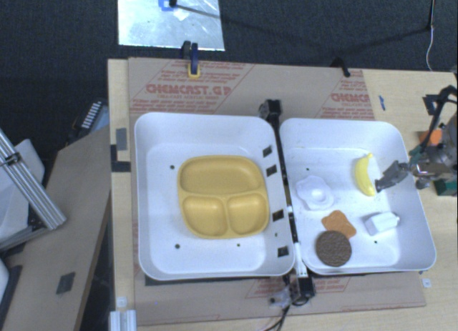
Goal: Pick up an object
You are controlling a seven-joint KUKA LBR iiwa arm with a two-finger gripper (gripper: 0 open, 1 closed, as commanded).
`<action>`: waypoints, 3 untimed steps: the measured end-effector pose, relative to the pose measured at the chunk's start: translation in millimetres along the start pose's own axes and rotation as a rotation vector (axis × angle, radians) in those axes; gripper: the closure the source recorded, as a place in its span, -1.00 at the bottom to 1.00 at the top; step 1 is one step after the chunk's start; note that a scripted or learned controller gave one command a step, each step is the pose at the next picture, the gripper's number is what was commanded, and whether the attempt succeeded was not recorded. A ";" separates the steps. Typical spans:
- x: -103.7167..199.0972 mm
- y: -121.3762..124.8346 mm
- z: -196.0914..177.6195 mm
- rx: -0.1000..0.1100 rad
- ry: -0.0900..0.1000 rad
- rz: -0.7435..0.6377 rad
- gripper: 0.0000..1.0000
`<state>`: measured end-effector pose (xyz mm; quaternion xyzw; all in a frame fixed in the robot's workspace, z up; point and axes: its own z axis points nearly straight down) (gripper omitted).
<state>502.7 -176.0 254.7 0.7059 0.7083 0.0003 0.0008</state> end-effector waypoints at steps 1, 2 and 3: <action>-1.8 -1.4 41.8 0.003 0.001 0.002 -1.00; -1.7 0.5 104.6 0.005 0.002 0.002 -1.00; -0.4 -4.9 150.2 -0.014 -0.010 0.003 -1.00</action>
